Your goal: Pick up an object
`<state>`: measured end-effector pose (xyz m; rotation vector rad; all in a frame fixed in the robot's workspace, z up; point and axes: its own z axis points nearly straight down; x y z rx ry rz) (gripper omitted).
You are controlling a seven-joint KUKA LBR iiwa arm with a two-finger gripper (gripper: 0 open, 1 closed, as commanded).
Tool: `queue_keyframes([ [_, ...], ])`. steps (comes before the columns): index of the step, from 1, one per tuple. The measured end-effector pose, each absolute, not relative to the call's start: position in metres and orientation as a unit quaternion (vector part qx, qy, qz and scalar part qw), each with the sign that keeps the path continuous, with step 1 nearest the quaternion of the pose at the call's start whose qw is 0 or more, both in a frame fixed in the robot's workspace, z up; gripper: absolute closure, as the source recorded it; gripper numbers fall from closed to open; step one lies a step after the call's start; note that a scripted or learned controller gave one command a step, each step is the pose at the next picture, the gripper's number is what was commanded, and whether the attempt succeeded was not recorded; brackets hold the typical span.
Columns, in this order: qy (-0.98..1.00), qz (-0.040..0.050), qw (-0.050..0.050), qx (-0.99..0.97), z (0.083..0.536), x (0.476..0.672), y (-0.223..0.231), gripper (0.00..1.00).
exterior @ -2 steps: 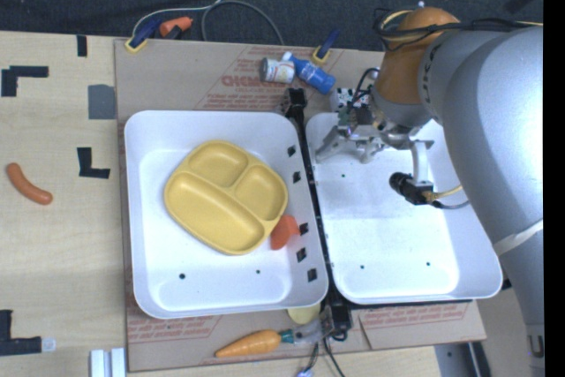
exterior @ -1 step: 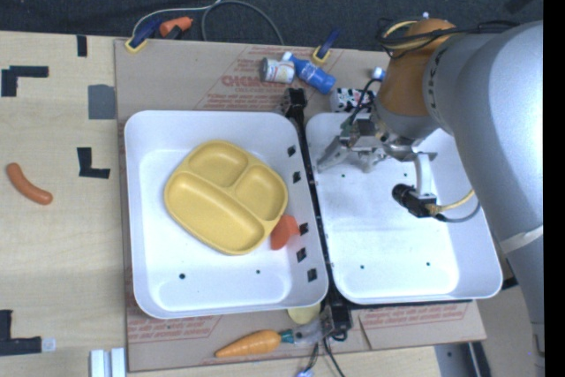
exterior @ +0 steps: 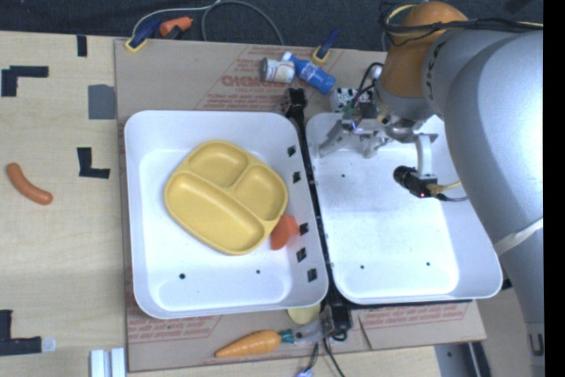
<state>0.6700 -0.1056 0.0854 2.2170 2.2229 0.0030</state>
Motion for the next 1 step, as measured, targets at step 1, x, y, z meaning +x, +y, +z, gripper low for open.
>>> queue_keyframes([
  [1,0.708,0.0006,0.002,0.706,0.0957,0.6693,-0.1053,1.00],
])
